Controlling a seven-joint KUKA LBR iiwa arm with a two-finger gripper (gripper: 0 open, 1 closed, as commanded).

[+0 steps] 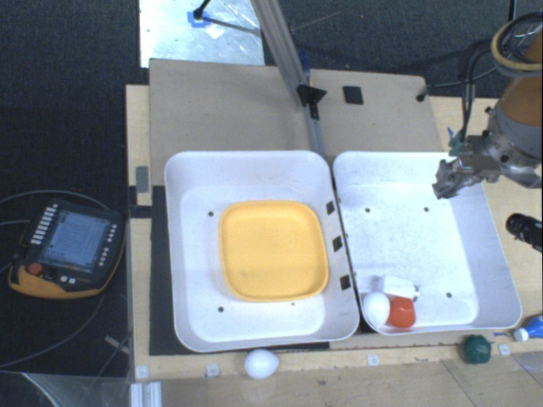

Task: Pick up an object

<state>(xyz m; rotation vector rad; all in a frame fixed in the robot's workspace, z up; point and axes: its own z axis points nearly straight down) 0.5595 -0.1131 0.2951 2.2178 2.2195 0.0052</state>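
A yellow square plate [274,250] lies in the left bin [191,185]. In the right bin [424,227], at its near left corner, sit a white egg-like ball [375,307], a red-orange object [401,312] and a small white block [399,287], all close together. My gripper [447,182] hangs over the right bin's far right corner, well away from those objects. Nothing shows between its fingers.
A white egg [261,364] lies on the bench in front of the left bin. A dark green ball [476,349] and a blue-tipped item [528,331] rest at the bench's near right. A teach pendant [66,244] sits at left. A slanted metal bar [284,45] crosses behind the bins.
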